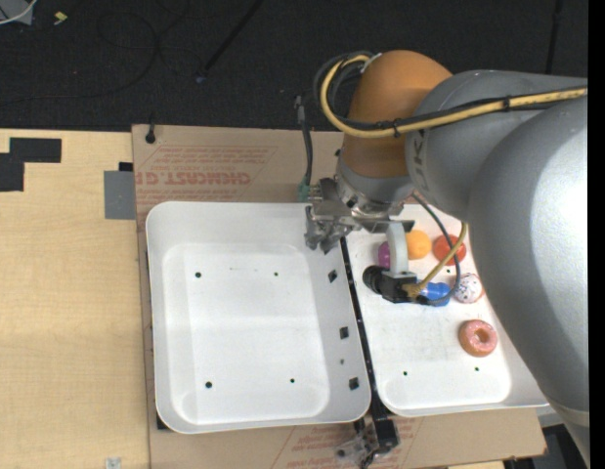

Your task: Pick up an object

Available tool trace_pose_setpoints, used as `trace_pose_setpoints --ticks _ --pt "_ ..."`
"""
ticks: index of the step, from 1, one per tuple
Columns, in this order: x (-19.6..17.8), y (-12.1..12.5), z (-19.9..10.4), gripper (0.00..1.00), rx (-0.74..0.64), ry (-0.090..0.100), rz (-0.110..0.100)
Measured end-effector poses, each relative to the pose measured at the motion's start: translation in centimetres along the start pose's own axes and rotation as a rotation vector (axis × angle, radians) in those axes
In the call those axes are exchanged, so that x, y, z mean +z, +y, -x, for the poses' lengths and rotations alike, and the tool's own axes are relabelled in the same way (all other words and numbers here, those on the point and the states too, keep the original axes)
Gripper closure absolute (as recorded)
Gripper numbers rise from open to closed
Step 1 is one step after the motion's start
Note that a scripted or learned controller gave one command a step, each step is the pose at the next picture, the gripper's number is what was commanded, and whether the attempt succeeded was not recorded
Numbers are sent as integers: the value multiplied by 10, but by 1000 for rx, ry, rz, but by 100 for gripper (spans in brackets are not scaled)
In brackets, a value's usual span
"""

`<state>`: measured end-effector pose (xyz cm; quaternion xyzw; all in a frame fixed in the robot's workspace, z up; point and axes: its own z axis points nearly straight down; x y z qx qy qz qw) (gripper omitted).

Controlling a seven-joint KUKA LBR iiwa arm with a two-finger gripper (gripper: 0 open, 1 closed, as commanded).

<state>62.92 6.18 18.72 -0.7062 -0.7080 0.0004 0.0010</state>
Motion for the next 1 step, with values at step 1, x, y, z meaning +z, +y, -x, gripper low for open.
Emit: trace_pose_setpoints --ticks 1 --pt "0 6 -23 100 2 -1 -1"
